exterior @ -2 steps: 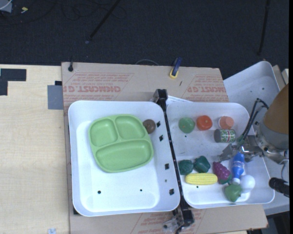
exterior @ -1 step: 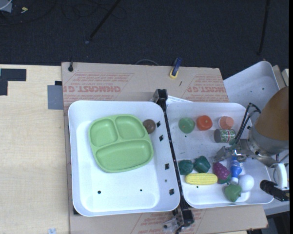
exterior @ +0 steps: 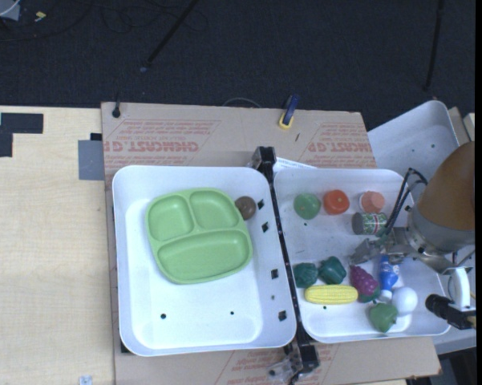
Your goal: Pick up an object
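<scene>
- Purple toy [exterior: 363, 280], the likely target, lies in the right bin [exterior: 321, 191] toward its 4 o'clock corner, touching the blue bottle [exterior: 389, 277] and just beside the yellow corn [exterior: 331, 295].
- Gripper [exterior: 377, 251] hovers just above it at 12 o'clock; its opening I cannot tell.
- Risk: crowded neighbours get nudged or pinched instead.
- Small can [exterior: 370, 223] sits close at 12 o'clock and could topple.
</scene>
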Motion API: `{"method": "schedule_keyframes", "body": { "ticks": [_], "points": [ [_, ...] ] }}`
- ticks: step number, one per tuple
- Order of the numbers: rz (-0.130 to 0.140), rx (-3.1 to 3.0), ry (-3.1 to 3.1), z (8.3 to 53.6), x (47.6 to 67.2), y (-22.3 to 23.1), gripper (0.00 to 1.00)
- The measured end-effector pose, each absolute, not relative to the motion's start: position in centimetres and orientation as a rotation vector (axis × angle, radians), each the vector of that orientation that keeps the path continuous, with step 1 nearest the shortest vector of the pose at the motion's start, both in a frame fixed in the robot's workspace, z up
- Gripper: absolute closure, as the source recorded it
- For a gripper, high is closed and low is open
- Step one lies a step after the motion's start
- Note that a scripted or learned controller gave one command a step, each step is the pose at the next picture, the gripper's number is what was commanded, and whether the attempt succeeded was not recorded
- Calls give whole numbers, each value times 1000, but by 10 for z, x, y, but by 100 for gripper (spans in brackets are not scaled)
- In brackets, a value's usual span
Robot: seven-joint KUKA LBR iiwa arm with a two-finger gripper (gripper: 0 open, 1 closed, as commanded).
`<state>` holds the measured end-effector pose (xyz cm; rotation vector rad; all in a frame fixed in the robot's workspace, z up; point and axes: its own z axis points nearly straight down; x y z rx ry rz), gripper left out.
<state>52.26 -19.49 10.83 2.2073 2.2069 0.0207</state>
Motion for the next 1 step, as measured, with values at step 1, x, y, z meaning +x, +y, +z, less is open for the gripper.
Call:
{"method": "schedule_keyframes", "body": {
  "ticks": [1],
  "points": [
    [23, 2205, 2196, 118, 524, -198, 100]
  ]
}}
